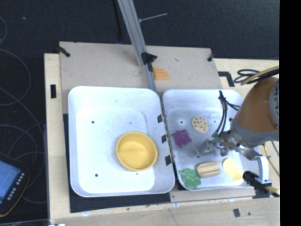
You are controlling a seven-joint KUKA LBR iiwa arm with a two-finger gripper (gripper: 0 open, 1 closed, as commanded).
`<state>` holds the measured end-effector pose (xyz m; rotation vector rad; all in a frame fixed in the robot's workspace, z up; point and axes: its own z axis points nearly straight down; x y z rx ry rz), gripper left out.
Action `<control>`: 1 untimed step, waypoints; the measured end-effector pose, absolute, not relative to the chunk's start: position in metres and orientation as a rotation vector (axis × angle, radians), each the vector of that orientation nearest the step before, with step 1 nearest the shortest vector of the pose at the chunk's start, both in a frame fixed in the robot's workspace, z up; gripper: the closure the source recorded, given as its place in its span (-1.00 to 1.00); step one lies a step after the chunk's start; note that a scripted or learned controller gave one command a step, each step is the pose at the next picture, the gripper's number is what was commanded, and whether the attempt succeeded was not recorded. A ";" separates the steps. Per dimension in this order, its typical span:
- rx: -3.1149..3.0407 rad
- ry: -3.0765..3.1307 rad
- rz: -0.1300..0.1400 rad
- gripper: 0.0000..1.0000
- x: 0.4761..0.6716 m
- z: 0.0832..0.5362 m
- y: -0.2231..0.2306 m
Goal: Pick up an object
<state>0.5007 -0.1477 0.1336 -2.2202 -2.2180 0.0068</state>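
Below claw (205, 149), state unclear, in right white bin (171, 102): tan cylindrical block (208, 169), green leaf-shaped piece (189, 177); far left, yellow round bowl (136, 150) in left white bin (89, 102).

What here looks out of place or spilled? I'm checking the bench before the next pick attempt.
One thing stands out: a small orange waffle piece lies on the tan board behind the two bins, outside both. The yellow bowl sits upright in the left bin; the other items lie inside the right bin. Nothing looks spilled or damaged.
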 end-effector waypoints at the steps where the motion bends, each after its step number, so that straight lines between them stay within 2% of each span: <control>1: -2.225 -2.220 0.003 -1.00 0.501 0.100 -0.149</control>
